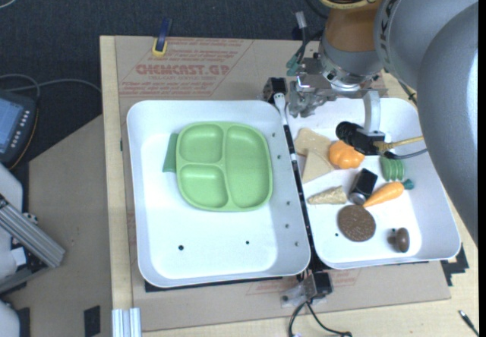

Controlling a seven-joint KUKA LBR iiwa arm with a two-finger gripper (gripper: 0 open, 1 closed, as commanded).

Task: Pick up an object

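Several toys are crowding the right bin [433, 240], so I'm hanging the gripper [307, 100] over its far-left corner; whether it's gripping anything, I cannot tell.

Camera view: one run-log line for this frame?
arm: above right bin far edge | gripper: nothing seen held | left bin: green tray | task: pending

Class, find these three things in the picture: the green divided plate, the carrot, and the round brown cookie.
Green divided plate [225, 166], camera view, on its middle divider.
Carrot [386, 193], camera view, mid-length of its orange body.
Round brown cookie [356, 223], camera view, its centre.
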